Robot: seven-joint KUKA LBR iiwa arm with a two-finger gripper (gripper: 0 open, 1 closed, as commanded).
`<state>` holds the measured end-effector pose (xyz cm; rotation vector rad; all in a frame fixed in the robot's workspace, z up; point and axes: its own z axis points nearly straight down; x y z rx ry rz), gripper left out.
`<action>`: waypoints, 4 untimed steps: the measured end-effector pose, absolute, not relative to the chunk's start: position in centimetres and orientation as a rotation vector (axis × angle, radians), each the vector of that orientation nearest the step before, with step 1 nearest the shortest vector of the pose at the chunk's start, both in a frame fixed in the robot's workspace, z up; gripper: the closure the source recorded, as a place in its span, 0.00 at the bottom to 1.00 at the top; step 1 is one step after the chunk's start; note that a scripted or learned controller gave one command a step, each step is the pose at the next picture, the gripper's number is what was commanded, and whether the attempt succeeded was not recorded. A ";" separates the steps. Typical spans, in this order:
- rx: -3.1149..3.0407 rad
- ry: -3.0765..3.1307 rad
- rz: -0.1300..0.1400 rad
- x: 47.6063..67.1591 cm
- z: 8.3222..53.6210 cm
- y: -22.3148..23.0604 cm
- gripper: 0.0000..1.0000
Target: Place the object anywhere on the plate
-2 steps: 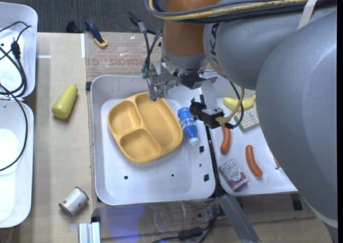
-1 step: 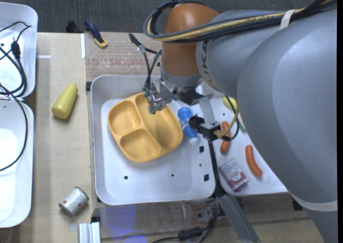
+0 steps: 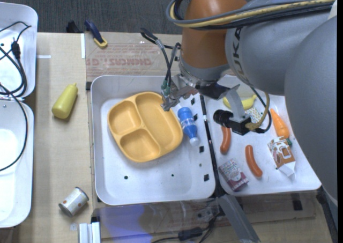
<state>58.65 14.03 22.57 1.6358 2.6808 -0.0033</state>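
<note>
At the near edge of the tabletop (image 3: 64,145), a small grey can (image 3: 73,200) lies on its side, just outside the near left corner of the left bin (image 3: 155,185).

In the right bin (image 3: 268,183), a small red-and-white packet (image 3: 233,175) lies nearest the camera. Beyond it are a sausage (image 3: 253,160) and, to the right, a carton with an orange-and-white print (image 3: 282,155). A second sausage (image 3: 225,139) lies near the divider between the two bins. Farther back, a carrot (image 3: 278,122) sits near the right wall, and a banana (image 3: 242,102) is partly hidden by the arm.

In the left bin, the yellow plate (image 3: 144,125) with three compartments rests on the bin floor, left of centre. The blue bottle (image 3: 187,124) lies on its side on the bin floor, just beside the right rim of the plate and outside it. Whether bottle and rim touch cannot be determined.

The gripper (image 3: 168,97) hangs over the far right rim of the plate, just beyond the blue end of the bottle. Nothing shows between the fingers; whether they are open or closed cannot be determined.

Left of the left bin, a yellow squeeze bottle (image 3: 65,101) lies on the tabletop. Farther back, a blue-and-yellow clamp (image 3: 95,33) rests near a cardboard sheet (image 3: 123,59).
</note>
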 end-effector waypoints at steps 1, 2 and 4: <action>0.999 2.976 0.000 60.1 23.8 18.4 1.00; 1.167 2.916 -0.003 58.0 24.6 8.7 1.00; 0.952 2.995 -0.003 54.0 24.0 14.3 0.00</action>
